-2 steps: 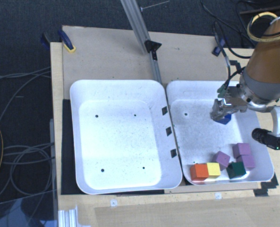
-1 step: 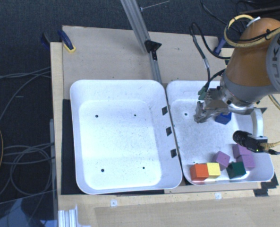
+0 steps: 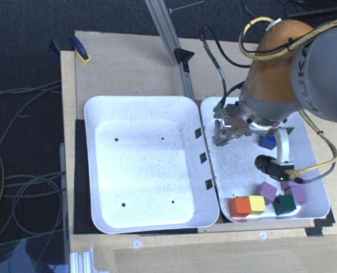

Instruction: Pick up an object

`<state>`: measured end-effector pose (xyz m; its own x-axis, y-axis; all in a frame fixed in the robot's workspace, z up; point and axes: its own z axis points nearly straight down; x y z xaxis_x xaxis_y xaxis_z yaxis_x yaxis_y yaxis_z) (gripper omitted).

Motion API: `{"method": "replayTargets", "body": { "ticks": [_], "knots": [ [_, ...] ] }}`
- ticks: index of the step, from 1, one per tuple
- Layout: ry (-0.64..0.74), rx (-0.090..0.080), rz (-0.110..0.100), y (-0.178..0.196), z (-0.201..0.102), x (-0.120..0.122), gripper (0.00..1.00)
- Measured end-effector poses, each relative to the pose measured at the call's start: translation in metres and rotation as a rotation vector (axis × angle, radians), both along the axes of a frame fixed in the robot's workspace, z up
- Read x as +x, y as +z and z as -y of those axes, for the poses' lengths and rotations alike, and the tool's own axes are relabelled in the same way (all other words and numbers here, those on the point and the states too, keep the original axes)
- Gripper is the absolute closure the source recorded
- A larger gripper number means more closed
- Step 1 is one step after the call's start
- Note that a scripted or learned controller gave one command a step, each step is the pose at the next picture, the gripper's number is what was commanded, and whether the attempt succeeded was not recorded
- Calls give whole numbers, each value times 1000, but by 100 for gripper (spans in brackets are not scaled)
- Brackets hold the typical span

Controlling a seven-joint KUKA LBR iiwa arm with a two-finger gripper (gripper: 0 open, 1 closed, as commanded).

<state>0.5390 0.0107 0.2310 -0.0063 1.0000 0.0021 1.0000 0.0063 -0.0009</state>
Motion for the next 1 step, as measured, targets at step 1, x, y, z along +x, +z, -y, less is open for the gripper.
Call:
{"method": "replayTargets", "body": {
  "ticks": [1],
  "knots": [
    [1, 1, 4, 13, -57, 8, 100]
  ]
}}
